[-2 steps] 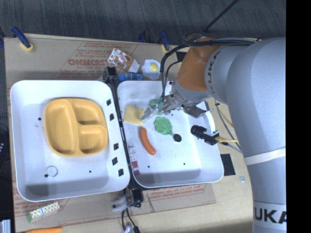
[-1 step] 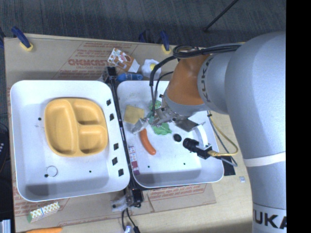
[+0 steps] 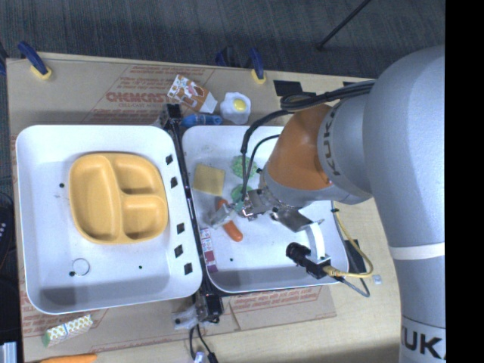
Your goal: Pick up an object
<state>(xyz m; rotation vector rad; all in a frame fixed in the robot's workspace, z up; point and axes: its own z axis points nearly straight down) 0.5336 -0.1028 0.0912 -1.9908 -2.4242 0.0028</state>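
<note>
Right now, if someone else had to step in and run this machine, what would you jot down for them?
Gripper: low in the right bin, beside the orange carrot-like piece; whether it is open or shut cannot be told.
Things: yellow slice and green piece also lie in the right bin; the yellow divided tray sits in the left bin.
Done: nothing visibly lifted.
Left: grasp one object and raise it.

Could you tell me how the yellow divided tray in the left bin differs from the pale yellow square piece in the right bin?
The yellow divided tray is far larger than the pale yellow square piece. The tray has moulded compartments and rounded corners; the square piece looks flat and plain. The tray is a deeper mustard yellow, the square piece paler. The gripper is just below the square piece, well away from the tray. Both lie flat on white bin floors.
</note>
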